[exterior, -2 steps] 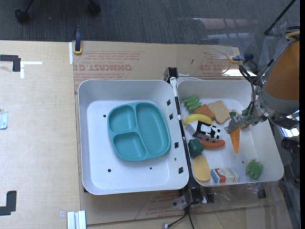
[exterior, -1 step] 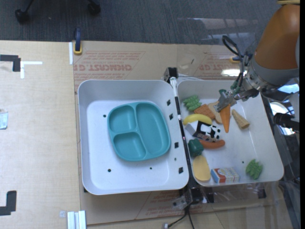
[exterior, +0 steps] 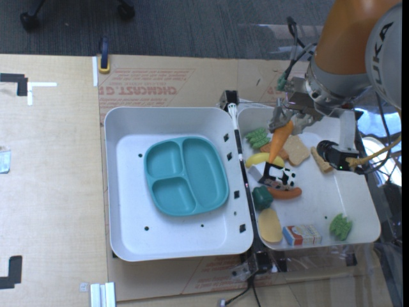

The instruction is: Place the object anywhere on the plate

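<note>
A toy carrot point(exterior: 279, 142) is gripped at its upper end between the closed-in fingers of the gripper point(exterior: 287, 124), suspended above the toy-strewn right bin point(exterior: 364, 197), while the teal divided plate point(exterior: 186, 175) is seen in the left bin point(exterior: 121, 190).

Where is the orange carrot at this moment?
In the camera view the carrot is in the right bin, near its upper left part, directly below the gripper. It stands tilted between the green leafy piece and the bread slice.
</note>
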Robot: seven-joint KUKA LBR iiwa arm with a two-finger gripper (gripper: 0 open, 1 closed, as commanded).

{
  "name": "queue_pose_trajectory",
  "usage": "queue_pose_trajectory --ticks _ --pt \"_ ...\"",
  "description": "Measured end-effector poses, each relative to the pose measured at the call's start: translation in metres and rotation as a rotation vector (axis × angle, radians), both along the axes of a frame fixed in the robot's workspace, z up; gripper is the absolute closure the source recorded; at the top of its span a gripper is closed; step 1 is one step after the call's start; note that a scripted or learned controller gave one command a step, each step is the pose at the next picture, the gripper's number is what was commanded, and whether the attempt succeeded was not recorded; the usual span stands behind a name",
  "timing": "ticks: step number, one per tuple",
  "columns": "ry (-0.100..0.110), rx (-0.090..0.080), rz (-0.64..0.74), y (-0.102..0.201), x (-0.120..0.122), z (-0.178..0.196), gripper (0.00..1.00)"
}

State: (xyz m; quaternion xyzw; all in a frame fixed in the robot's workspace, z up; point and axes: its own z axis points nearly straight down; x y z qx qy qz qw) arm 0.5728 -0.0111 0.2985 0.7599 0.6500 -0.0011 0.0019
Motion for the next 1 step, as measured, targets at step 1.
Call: queue_pose_trajectory --ticks 1 --pt "0.001 0.0 0.001 -0.0002 -0.0001 0.0 0.0"
